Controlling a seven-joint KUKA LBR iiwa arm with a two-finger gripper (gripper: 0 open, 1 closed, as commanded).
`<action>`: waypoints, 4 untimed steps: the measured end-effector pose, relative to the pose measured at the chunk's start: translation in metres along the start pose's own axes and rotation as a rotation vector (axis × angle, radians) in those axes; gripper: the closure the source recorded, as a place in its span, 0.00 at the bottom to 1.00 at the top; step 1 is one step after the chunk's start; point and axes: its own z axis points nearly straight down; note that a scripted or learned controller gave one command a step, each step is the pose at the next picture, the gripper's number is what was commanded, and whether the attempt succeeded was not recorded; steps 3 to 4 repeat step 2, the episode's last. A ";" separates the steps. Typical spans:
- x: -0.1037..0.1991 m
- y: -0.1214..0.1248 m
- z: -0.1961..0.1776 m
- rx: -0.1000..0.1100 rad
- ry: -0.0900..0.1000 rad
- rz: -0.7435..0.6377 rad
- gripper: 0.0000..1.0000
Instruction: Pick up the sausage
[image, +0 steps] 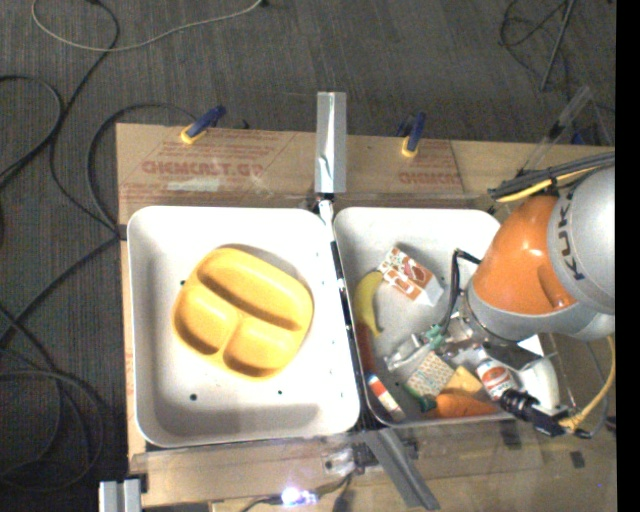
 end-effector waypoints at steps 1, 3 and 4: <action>-0.009 0.000 0.030 -0.007 -0.003 0.001 0.00; -0.003 0.000 -0.014 -0.001 -0.002 -0.002 0.00; -0.003 0.000 -0.014 -0.001 -0.002 -0.002 0.00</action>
